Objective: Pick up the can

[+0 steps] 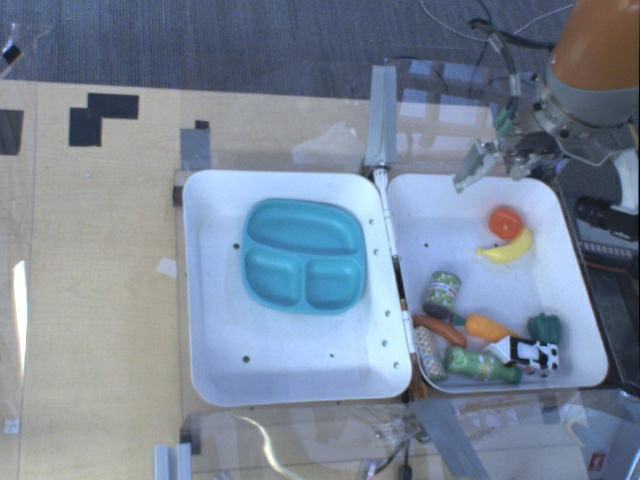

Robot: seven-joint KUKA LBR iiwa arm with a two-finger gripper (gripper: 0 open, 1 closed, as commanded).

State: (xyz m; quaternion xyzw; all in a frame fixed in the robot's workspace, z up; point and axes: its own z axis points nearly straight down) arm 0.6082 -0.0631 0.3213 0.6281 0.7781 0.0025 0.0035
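can waits low in the right bin

the gripper (pixel 487 160) hangs over the right bin's (pixel 570 230) far edge, fingers spread, holding nothing. the can (pixel 441 292) sits well apart, lower left in that bin, just above a hot dog (pixel 440 329) and carrot (pixel 487 327).

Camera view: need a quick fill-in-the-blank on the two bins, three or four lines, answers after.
1. The blue tray lies in the ____ bin.
2. The can stands in the ____ bin.
3. The banana lies just below the ____.
4. The gripper hangs over the ____ edge of the right bin, apart from the can.

Answers: left; right; tomato; far
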